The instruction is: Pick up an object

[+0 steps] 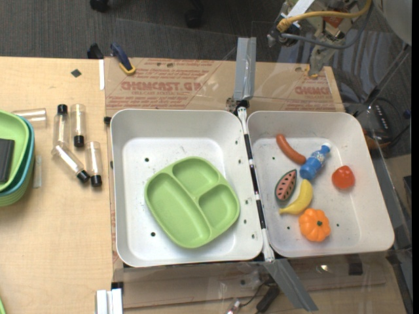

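Right bin [373,241]: held six toys, one of each kind, none touched by the tool.

- Sausage [290,148]: at 11 o'clock in the bin, long axis 10 to 4 o'clock.
- Bottle [315,162]: near centre, on its side, cap toward 1 o'clock, base toward 7, just beside the sausage's lower end.
- Melon slice [285,185]: at 8 o'clock, long axis 1 to 7 o'clock.
- Banana [298,198]: just beside the slice on its 4 o'clock side, curved, tips toward 1 and 7 o'clock.
- Pumpkin [315,225]: at 6 o'clock, round, touching or nearly touching the banana.
- Tomato [343,177]: at 3 o'clock, round, apart from the rest.

Gripper [319,57]: hung beyond the right bin's far rim, at 12 o'clock from the bin, well apart from every toy. Spread or pressed together: could not be told. Carried nothing visible.

Left bin [124,195]: held one green plate [191,201] with three compartments, long axis 10 to 4 o'clock.

Bench [52,241], at 9 o'clock from the bins: bore five vials [78,124] and a stack of green trays [16,169] at the edge.
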`<state>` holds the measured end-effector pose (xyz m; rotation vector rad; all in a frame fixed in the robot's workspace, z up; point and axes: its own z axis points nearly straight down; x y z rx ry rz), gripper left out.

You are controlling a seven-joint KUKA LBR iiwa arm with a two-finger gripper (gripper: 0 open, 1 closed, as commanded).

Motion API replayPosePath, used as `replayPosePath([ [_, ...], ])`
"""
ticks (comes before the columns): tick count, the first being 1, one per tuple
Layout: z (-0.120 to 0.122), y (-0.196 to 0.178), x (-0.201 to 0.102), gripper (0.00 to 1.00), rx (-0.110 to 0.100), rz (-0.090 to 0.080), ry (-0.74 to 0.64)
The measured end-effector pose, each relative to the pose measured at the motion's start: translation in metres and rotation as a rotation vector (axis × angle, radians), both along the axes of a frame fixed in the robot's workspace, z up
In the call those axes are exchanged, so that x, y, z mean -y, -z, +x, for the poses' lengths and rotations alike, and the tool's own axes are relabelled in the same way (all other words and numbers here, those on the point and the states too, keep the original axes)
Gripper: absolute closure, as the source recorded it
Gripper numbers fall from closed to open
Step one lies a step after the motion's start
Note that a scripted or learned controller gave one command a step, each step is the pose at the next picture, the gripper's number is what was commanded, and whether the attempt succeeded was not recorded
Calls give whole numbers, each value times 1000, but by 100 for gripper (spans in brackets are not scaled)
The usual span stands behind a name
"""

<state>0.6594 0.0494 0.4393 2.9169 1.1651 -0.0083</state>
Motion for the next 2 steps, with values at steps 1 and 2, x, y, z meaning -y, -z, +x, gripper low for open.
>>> replayPosePath([
  [1,1,-6,-1,100,-6,-3,-5],
  [2,-21,0,-114,100,-1,1,-56],
])
